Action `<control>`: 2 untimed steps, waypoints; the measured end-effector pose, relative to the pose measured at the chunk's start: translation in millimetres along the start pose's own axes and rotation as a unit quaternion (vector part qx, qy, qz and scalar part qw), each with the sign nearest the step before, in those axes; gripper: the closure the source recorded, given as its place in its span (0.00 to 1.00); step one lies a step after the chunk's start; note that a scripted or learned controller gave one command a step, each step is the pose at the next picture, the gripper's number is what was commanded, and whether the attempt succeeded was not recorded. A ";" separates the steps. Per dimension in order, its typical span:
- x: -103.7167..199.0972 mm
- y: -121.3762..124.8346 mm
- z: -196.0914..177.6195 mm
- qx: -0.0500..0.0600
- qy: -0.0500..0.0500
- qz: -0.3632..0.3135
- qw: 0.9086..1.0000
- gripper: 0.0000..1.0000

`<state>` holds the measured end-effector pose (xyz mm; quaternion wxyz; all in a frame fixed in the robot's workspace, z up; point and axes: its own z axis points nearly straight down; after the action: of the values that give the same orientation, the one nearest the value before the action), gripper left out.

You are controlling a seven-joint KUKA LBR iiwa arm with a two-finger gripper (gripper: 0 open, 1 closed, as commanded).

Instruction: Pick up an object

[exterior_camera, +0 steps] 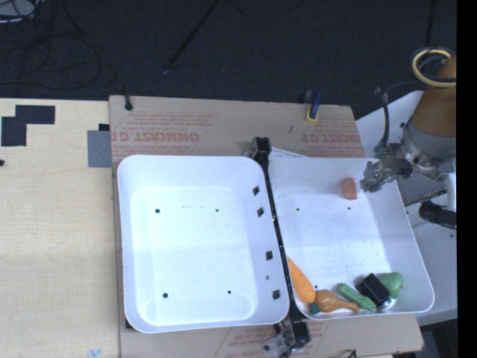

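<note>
The camera view looks down on my tabletop (59,237) with two white bins side by side. The left bin (195,241) sits next to the right bin (350,230), and their edges touch in the middle.

My arm (436,118) comes in from the right. Its pincer (371,179) hangs over the far right edge of the right bin. It is small and dark here, so I cannot tell how it stands. I see nothing in it.

A little pink block (349,189) lies on the bin floor just beside the pincer, to its left. They look close, but I cannot tell if they touch.

The other things sit piled in the near corner of the right bin, well apart from the pincer. There is an orange carrot (299,279) leaning along the left wall, a tan lump (326,300), a long green thing (355,297), a black block (373,289) and a round green thing (390,281).
</note>
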<state>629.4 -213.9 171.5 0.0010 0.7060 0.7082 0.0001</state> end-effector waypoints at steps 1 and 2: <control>0.0 -0.2 0.7 0.001 0.000 0.000 1.000 0.00; -1.1 -0.1 -9.5 0.000 0.000 0.000 1.000 1.00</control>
<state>629.3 -215.0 181.1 0.0016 0.7062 0.7080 0.0002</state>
